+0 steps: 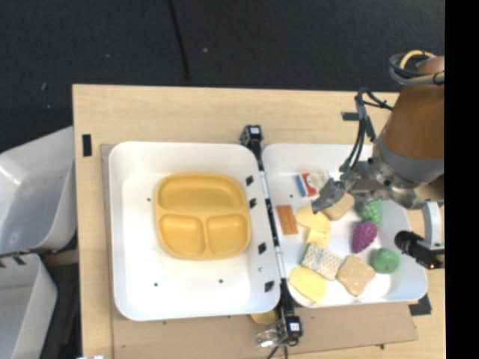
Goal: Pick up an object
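Spanning the table (90, 111), two bins: left bin (127, 275) w/ yellow tray (202, 215); right bin (288, 159) w/ toy food. End effector (329, 197), fingers apart, nothing between them, hangs just above yellow cheese wedge (313, 221) at bin centre, wedge directly below-left.

Two bins (120, 200) (one yellow tray (202, 215))

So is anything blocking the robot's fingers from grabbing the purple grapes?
Nothing visible sits on top of the purple bunch of toy grapes, so they look reachable from above. The gripper hangs up and to their left, over a tan bread-like piece. A light green toy crowds the grapes closely at their top.
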Robot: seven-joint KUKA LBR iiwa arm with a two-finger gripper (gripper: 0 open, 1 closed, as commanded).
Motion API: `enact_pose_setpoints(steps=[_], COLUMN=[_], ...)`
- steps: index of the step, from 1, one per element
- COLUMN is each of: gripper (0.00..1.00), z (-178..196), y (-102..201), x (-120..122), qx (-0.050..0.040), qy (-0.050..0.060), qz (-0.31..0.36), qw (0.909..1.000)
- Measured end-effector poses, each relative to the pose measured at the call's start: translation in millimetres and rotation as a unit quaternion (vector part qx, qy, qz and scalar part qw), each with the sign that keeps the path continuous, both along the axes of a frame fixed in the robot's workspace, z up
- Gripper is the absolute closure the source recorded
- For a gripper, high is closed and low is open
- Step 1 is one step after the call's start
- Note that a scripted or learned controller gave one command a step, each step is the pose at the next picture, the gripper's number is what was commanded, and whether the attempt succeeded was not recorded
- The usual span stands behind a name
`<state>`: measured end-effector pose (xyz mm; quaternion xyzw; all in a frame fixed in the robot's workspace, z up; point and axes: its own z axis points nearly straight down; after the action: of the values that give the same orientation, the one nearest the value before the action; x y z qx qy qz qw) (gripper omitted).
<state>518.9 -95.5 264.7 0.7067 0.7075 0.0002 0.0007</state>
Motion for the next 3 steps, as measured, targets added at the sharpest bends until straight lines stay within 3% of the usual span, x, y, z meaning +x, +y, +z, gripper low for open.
enact_pose_setpoints(steps=[1, 2, 3], gripper=[0.00, 1.00, 1.00], z=[145.5, 147.4, 69.7], y=[42.9, 40.4, 199.6], x=[-19.3, -19.2, -30.8], qx=[0.0001, -0.0008, 0.0018], qy=[-0.009, -0.001, 0.004], qz=[0.003, 0.002, 0.008], qw=[1.0000, 1.0000, 1.0000])
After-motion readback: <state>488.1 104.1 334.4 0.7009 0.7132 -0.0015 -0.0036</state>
